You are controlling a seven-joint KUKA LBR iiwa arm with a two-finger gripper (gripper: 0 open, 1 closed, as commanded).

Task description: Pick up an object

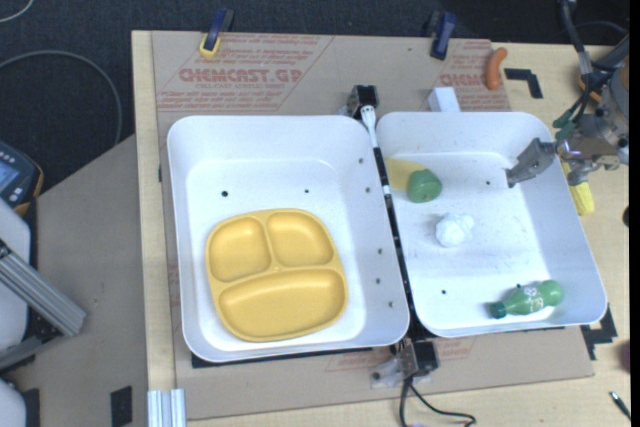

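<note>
The right white bin [570, 245] holds three loose things. A green rounded object [424, 185] lies near its left wall, touching a flat yellow piece [399, 175]. A small white crumpled lump [453, 230] sits near the bin's middle. A green bottle [527, 299] lies on its side in the front right corner. My gripper [522, 169] hangs over the bin's back right part, pointing down and to the left. It is apart from all three things, and nothing shows in it.
A yellow divided plate [277, 273] lies in the front of the left bin [250, 145]. An orange object [494, 68] rests on the bench behind the right bin. Clamps [213, 35] [441, 35] stand at the board's back edge.
</note>
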